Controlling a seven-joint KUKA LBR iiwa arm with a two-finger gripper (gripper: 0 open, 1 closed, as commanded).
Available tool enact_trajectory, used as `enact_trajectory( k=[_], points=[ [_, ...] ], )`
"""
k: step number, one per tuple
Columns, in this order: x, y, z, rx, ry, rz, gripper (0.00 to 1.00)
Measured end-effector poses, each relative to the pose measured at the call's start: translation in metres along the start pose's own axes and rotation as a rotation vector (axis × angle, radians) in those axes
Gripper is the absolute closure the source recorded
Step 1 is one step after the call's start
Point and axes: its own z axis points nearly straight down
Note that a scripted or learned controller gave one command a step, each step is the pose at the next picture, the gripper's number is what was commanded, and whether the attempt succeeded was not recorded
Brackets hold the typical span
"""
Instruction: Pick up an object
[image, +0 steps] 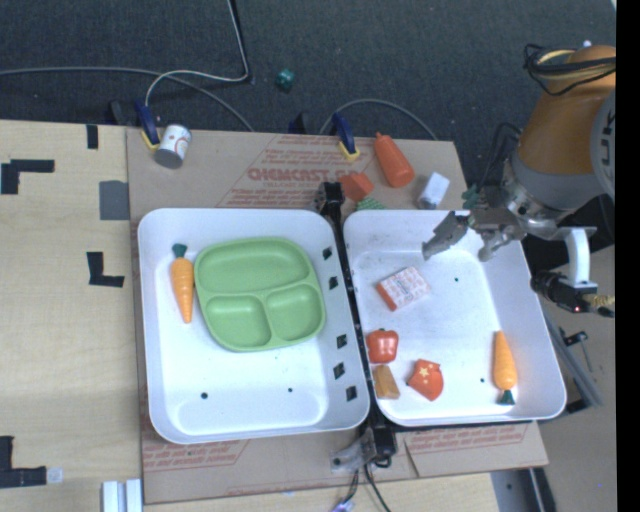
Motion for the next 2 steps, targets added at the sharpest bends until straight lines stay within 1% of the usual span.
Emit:
enact_trajectory(
  k=[1, 2],
  points=[
    [0.022, 0.023, 0.151, -0.008, -0.001, 0.0, 0.0],
    [0.022, 0.023, 0.14, -0.01, 0.0, -0.001, 1.0]
  ],
)
